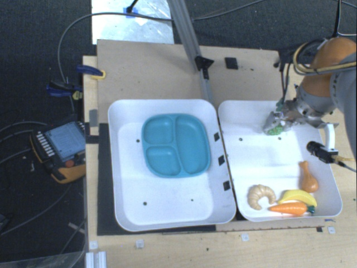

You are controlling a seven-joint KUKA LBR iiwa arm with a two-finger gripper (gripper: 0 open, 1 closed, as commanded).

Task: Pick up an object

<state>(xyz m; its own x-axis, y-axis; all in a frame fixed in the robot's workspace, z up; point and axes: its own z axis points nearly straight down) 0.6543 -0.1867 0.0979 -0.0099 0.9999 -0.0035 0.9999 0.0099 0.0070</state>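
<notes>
the carrot [289, 208], banana [298, 196] and croissant [261, 195] lay well below the gripper [275, 125], whose fingers were closed on a small green object [274, 130] in the right bin [262, 155].

Plate [176, 145] in left bin [125, 200]

The tool [276, 124] sits low in the right bin [251, 166], at a small green object [274, 130]. Along that bin's near edge lie a croissant [261, 195], banana [298, 196], carrot [289, 208] and chicken drumstick [308, 177]. The left bin [125, 200] holds a blue divided plate [175, 144].
</notes>
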